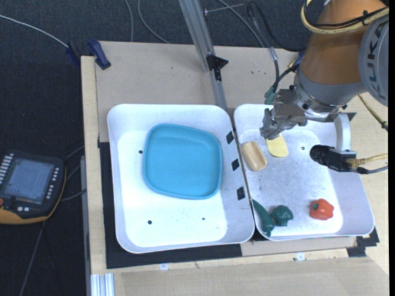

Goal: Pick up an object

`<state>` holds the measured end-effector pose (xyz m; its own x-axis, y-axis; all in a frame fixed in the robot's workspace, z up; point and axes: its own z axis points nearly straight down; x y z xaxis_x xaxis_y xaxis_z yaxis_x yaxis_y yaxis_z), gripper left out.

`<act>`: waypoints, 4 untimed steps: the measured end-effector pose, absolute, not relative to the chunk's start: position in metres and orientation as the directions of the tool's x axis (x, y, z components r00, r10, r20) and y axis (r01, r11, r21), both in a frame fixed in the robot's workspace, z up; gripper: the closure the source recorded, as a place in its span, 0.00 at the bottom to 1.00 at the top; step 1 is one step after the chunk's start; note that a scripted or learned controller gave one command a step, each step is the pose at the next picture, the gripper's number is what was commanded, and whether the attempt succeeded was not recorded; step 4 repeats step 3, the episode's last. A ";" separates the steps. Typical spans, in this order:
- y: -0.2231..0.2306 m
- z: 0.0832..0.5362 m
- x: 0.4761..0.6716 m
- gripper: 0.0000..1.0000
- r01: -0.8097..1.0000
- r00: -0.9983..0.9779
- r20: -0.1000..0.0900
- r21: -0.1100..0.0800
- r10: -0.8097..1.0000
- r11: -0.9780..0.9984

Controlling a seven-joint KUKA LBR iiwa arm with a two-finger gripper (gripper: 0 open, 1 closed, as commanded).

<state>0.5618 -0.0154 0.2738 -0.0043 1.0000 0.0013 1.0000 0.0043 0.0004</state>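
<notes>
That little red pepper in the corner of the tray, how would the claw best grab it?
Probably from straight above, closing across the round body of the red pepper. It sits apart from the green toy, but the tray wall is close on its right, so a sideways approach looks awkward.

Grey letters, seemingly "UK", stand partly cut off on the grey and orange robot arm (355,39); nothing else reads clearly.
</notes>
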 end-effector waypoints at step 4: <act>0.082 0.258 0.536 0.00 1.000 0.000 0.000 0.000 1.000 0.000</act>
